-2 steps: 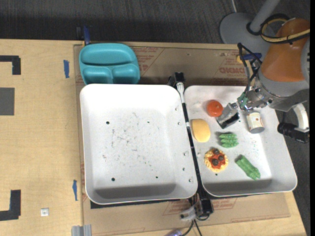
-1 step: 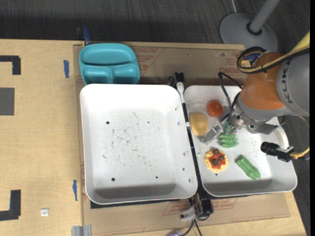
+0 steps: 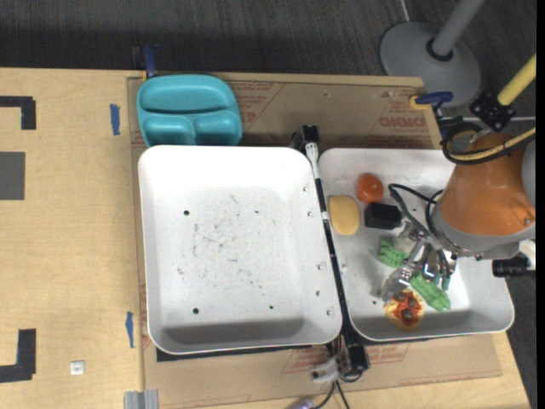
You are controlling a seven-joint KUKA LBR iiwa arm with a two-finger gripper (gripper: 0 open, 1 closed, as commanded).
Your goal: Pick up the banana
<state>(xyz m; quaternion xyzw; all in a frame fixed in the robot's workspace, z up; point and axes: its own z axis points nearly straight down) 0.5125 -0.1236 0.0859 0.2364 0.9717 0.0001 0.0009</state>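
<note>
reaching in from the right, grey arm with orange band (image 3: 490, 198) hangs over the right bin (image 3: 490, 313). gripper (image 3: 407, 281) sits low in that bin, front half, metal fingers (image 3: 397, 281) angled down-left toward a small red-yellow-orange item (image 3: 404, 308) near the bin's front wall. fingers look a bit apart, but too cluttered to tell how far, and can't tell if anything sits between them; they seem to touch or sit just above that item.

banana: can't pick it out for sure. pale yellow rounded object (image 3: 344, 215) lies flat near the right bin's left wall, well apart from the gripper; might be it, shape too stubby to say.

other stuff in right bin: orange-red round thing (image 3: 370, 186) near the back, just right of the pale yellow one. black block (image 3: 382, 216) beside it, below the orange-red piece. green leafy toy (image 3: 393, 252) under the gripper area, more green (image 3: 433, 295) poking out right of the fingers.

left bin (image 3: 230, 331) white, scuffed floor with small dark specks. teal divided tray (image 3: 189, 109) behind it, touching its back edge. both bins on a cardboard sheet (image 3: 341, 109) on the wooden desk (image 3: 68, 228). grey lamp-stand base (image 3: 430, 58) on the floor at the back right.
</note>
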